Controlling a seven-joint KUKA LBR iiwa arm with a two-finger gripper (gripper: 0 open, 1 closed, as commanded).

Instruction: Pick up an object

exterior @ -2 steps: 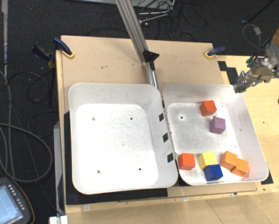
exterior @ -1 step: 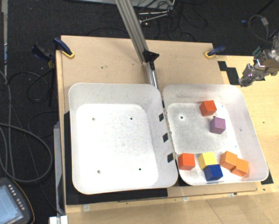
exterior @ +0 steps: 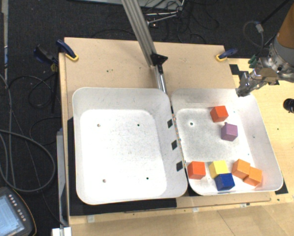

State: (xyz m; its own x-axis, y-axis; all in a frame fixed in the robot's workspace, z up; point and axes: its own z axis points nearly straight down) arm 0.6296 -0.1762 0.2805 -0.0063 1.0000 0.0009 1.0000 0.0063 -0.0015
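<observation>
Just below the gripper, the right bin looks like smooth white plastic, faintly speckled, as does the left bin well away from it. The blocks near it, an orange cube and a purple piece, look matt. The bench under the tool looks like pale, unvarnished fibreboard.

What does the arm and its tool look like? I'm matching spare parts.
The arm has an orange band above a grey wrist ring. A dark cable loops beside it. The tool is dark grey metal with small blocky parts, too small and blurred to make out any markings.
</observation>
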